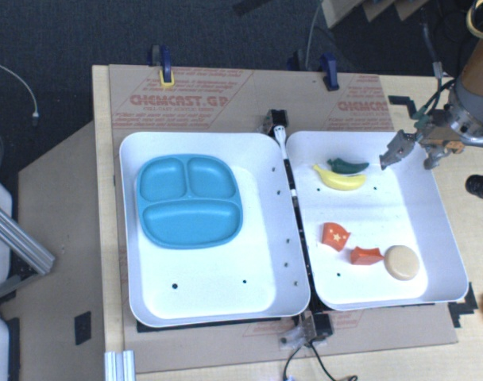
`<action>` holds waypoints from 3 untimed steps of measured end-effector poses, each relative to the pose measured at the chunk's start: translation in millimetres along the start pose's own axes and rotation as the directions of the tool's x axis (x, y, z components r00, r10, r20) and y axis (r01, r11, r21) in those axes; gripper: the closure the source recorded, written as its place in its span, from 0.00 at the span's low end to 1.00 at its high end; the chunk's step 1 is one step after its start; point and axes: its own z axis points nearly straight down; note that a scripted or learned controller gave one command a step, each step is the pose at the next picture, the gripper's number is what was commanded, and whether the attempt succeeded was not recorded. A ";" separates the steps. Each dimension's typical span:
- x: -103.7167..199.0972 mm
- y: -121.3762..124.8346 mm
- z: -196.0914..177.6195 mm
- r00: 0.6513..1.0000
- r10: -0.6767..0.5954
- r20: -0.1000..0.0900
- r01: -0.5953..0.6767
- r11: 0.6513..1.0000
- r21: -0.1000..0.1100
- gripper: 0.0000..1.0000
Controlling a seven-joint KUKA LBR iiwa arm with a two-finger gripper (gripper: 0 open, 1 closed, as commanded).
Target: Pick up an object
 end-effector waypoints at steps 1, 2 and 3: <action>0.8 2.5 -8.4 1.000 -0.004 0.003 0.004 1.000 -0.014 0.00; 8.7 3.5 51.8 1.000 -0.004 0.001 0.004 1.000 -0.009 0.00; 1.0 9.7 104.3 1.000 -0.003 0.001 0.003 1.000 -0.009 0.00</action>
